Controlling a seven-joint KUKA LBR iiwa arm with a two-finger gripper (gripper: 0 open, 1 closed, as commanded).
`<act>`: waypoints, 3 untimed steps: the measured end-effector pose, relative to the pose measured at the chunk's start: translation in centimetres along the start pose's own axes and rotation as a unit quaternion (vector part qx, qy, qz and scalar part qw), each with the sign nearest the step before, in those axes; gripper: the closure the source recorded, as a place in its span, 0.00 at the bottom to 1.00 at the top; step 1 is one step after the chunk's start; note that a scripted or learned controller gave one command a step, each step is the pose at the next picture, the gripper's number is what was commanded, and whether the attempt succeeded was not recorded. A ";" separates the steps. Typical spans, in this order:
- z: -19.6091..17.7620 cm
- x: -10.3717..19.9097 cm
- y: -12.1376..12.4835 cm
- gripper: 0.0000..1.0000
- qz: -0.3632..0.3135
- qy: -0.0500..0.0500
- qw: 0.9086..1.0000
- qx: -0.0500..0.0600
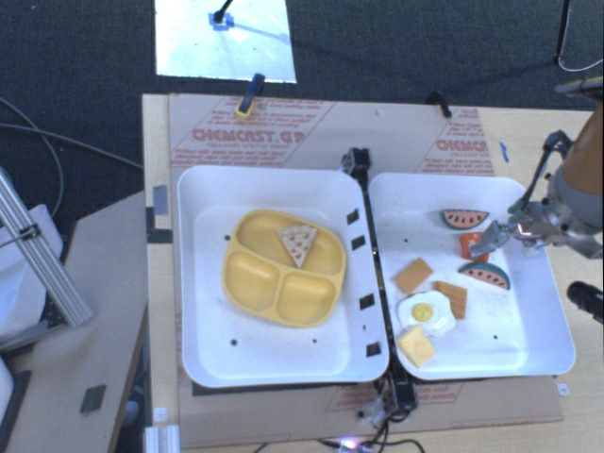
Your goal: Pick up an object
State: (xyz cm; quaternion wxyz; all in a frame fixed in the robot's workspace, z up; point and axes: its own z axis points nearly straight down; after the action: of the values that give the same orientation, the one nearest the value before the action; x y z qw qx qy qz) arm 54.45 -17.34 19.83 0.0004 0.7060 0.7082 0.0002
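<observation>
My gripper [498, 235] reaches in from the right and hangs low over the right bin [538, 343]. Its tip is right beside a small red-orange toy piece [470, 245]; whether they touch is unclear. A watermelon slice [465, 219] lies just behind that piece, and a second watermelon slice [485, 275] lies just in front of it. Further left in the same bin are an orange cracker [413, 276], a brown toast piece [452, 298], a fried egg [425, 311] and a yellow cheese block [416, 346].
The left bin [203, 347] holds a yellow divided plate [274, 286] with a pizza slice [298, 244] in its back compartment. A black divider [370, 262] separates the bins. A metal sheet [225, 26] lies behind the bench.
</observation>
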 end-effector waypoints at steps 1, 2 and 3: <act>9.7 1.0 3.7 0.00 0.000 -0.002 1.000 -0.008; 10.5 -1.5 9.7 0.00 -0.002 -0.004 1.000 -0.009; 10.7 -3.5 12.3 0.00 -0.005 0.001 1.000 0.012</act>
State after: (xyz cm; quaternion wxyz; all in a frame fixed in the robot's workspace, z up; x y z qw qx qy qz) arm 66.77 -20.86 9.14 -0.0085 0.7022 0.7119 -0.0074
